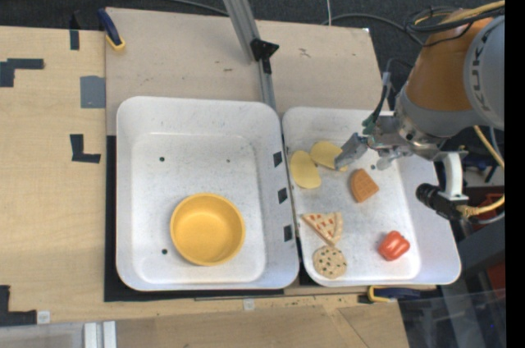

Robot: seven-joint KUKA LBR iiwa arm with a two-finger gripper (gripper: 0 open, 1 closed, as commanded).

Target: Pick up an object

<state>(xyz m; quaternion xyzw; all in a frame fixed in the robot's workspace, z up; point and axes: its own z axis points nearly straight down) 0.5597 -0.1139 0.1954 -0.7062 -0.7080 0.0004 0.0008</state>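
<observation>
Objects for picking lie mostly in the right bin (426,260), while the left bin (139,133), the largest thing on the worktop (49,174), carries a yellow bowl (207,228) in its near half, upright and well apart from the walls. The right bin, a little smaller, touches the left bin along their shared edge.

The grey arm (459,84) with its orange band reaches in from the right and hangs over the far right part of the right bin. Its end effector (355,149) points left and down toward the far middle of that bin, its tip just beside a yellow chip-like piece (325,153); whether the fingers are apart or together I cannot tell, and nothing is seen between them.

A second yellow chip-like piece (305,170) lies just left of the first, near the bin's left wall, the two touching or nearly so. An orange bread-like chunk (363,185) sits just below the end effector, apart from it. A pizza slice (323,225) lies nearer the front, with a round chocolate-chip cookie (329,262) just in front of it. A small red pepper (394,245) rests near the front right, apart from the others.
</observation>
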